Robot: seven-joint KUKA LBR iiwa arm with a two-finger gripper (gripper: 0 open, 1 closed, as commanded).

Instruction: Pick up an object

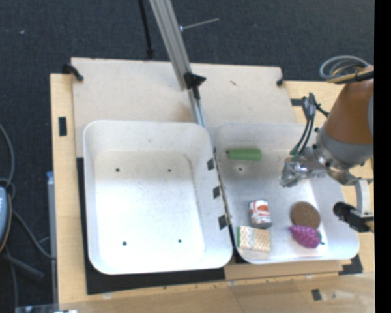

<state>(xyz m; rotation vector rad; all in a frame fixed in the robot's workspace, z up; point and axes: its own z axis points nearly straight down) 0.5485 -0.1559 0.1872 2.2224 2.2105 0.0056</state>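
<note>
Desk [150, 90]: pale wooden board bearing both bins; it extends to every side of the gripper.
Left bin [150, 194]: shallow white plastic tray with rounded corners, well to the left of the gripper, with no object lying in it.
Right bin [274, 142]: shallow white plastic tray directly under the gripper; all candidate objects lie in it.
Arm [352, 126]: grey body with an orange band, reaching in from the right and ending above the right bin.
Gripper [292, 173]: metallic two-finger unit poised over the bin floor; nothing is visible between its fingers, and whether they stand open or closed cannot be told at this angle.
Green block [244, 154]: flat green rectangular bar, left of the gripper and slightly beyond it.
Patterned packet [255, 238]: flat square packet with a green and cream pattern, below and left of the gripper; no writing legible.
Brown disc [305, 214]: round flat brown object, just below the gripper, nearest candidate.
Purple cluster [305, 235]: small bumpy magenta object, touching or just beside the brown disc on its far side from the gripper.
Can [260, 212]: small cylinder with a red and white label, below and left of the gripper; label text too small to read.
Step in hand: approach, judged; no object grasped yet.
Next move: select one target, centre the gripper over it, descend, close. The brown disc's low profile may resist a grasp.
</note>
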